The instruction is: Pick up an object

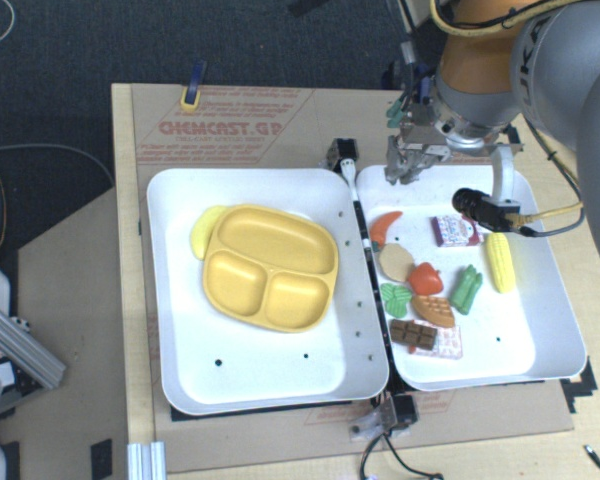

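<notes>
My gripper (404,171) hangs over the far left corner of the right bin (540,353), and nothing shows between its fingers. Below it in that bin lie several toy foods: an orange-red slice (384,227), a tan round piece (395,262), a red pepper (426,279), a green leaf (396,298), a bread piece (435,311), a chocolate bar (413,335), a green pod (466,290), a yellow corn cob (499,260) and a purple packet (452,231).
The left bin (180,358) holds a yellow divided plate (270,267) over a yellow piece (204,232). A black cable connector (480,209) hangs over the right bin. A blue and yellow clamp (192,89) sits at the board's far edge.
</notes>
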Controlling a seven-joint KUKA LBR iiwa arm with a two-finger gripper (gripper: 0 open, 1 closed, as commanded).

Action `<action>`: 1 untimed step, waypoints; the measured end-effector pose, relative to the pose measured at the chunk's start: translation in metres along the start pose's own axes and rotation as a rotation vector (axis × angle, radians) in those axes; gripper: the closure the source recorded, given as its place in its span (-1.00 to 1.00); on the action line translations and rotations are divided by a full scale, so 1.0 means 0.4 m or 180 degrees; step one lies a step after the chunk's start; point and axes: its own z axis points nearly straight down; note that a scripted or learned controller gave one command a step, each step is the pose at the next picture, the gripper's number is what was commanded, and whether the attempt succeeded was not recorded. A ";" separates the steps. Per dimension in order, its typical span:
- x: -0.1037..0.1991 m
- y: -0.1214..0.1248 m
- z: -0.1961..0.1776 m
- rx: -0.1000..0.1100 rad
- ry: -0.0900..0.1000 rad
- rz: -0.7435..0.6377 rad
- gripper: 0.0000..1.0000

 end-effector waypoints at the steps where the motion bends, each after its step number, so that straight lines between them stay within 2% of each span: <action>1: 0.108 0.034 0.016 0.0001 -0.0004 0.0006 1.00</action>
